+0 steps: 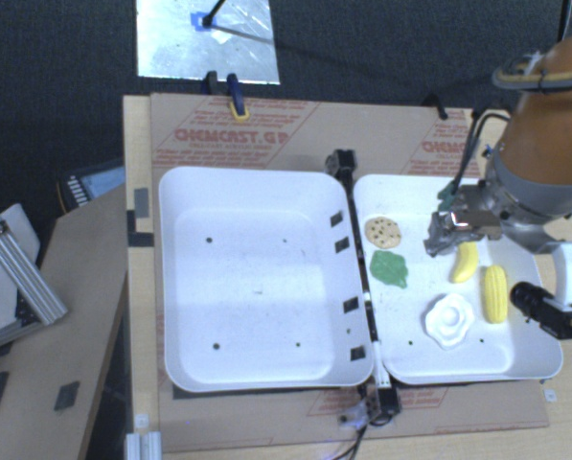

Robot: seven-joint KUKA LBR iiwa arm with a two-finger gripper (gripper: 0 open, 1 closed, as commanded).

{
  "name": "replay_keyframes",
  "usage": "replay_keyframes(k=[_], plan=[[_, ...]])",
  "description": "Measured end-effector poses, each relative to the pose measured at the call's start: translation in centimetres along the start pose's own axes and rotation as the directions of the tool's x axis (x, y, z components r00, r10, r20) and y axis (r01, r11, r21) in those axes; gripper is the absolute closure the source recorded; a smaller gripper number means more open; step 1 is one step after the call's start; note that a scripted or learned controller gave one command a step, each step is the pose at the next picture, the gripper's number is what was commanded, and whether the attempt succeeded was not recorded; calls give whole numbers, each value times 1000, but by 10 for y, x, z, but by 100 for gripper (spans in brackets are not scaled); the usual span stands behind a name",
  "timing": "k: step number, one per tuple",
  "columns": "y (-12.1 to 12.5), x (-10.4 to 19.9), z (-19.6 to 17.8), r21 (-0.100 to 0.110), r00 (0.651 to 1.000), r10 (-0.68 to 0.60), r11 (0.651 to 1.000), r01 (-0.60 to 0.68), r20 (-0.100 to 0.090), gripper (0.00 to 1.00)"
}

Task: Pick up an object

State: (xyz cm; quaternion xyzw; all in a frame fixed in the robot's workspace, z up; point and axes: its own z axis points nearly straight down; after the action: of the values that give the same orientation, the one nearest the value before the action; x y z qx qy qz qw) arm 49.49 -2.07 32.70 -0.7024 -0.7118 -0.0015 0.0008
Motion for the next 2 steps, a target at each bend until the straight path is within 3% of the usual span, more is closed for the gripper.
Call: replay_keyframes(k=[1,2], plan=[[27,70,-85,-12,1000,1,1000,-1,0,100],[-8,120,-79,0,1000,4,1000,-4,1,100]])
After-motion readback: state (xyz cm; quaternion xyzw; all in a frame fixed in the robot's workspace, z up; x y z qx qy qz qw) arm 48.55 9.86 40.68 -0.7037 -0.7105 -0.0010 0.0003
